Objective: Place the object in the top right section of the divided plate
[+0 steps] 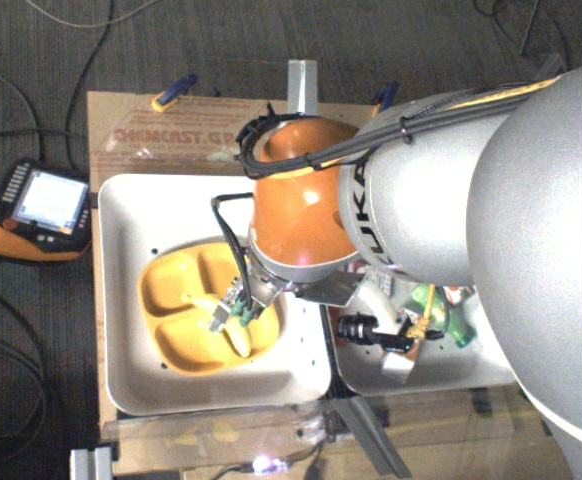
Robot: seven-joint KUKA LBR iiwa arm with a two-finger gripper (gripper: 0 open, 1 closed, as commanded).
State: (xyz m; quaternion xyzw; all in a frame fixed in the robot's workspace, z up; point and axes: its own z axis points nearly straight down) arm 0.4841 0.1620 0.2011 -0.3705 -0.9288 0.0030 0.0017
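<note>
Plate [176, 298] first, since everything is placed against it: a yellow divided plate sits in the left white bin [116, 268], set flat so its sections can take a drop from above. Just right of the plate's middle, the gripper [229, 315] hangs low over the right-hand sections, green-tipped fingers [241, 313] pointing down. A pale, elongated object [233, 336] lies just under those tips, on the plate's lower right part; whether the fingers pinch it or stand apart I cannot tell. Further right of the plate, the right bin [471, 368] holds a jumble of mixed items, likely the supply pile.
</note>
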